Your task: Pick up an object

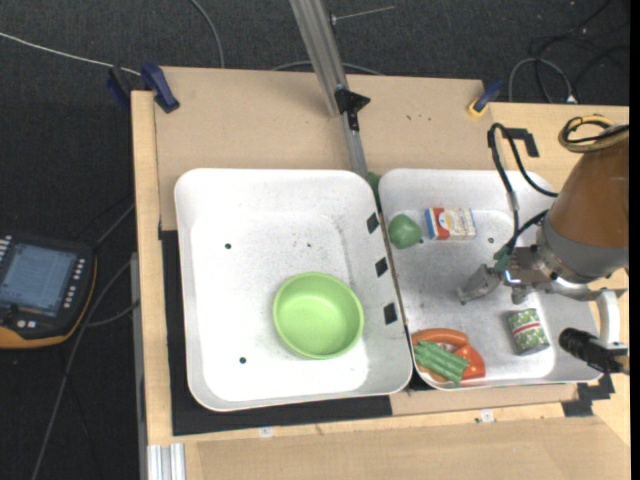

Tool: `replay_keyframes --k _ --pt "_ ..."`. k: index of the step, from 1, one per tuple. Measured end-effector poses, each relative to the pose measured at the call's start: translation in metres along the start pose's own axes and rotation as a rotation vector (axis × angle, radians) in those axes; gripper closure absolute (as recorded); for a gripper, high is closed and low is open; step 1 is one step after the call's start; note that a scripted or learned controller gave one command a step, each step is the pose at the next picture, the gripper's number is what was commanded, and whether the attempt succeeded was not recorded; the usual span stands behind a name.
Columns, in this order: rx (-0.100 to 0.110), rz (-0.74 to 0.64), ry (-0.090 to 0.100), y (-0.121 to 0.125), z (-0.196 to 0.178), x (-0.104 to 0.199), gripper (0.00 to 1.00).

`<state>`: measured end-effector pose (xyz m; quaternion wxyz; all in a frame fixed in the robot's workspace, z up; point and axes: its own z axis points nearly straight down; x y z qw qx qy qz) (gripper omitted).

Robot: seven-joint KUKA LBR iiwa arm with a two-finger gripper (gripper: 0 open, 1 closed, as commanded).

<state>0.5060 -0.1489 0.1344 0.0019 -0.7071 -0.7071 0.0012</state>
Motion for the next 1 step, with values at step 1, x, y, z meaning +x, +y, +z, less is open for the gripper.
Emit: replay_keyframes --k 1 --pt "-0.001 0.0 0.0 -0.0007 0.0404 0.0003 0.0"
